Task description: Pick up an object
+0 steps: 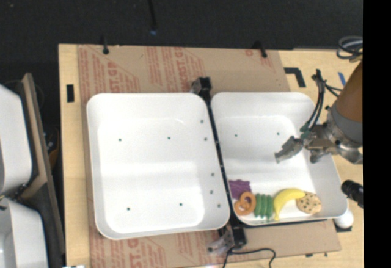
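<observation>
Pincer (288, 152) low over right bin (263, 108), grasping nothing; fingers released or clenched, cannot tell. Below pincer, along near wall: banana (288, 197), cookie (309, 202), green piece (264, 206), pretzel (245, 204), purple piece (239, 187), all apart from it.

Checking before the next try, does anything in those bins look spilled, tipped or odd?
Nothing stands out. The purple piece, orange pretzel ring, green ridged piece, yellow banana and tan cookie lie together along the right white bin's near edge.
</observation>
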### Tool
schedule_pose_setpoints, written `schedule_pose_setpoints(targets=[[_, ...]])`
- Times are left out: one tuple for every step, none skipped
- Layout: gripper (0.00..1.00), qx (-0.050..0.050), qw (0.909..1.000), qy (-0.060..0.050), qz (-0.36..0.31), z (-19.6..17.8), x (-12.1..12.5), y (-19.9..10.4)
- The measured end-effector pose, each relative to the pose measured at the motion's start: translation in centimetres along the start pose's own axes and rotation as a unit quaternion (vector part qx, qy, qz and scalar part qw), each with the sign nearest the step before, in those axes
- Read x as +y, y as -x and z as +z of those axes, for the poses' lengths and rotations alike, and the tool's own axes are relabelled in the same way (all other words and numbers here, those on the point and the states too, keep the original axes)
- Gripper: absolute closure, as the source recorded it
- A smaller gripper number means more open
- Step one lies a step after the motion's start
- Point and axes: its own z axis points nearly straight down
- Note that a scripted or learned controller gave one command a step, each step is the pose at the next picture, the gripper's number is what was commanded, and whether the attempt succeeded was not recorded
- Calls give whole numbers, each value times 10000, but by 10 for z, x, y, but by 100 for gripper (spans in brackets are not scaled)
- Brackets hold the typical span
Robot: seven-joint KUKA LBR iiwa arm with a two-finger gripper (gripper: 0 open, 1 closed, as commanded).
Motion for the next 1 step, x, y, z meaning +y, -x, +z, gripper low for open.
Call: schedule_pose_setpoints(targets=[[0, 14, 9997, -84, -217, 129, -6, 53]])
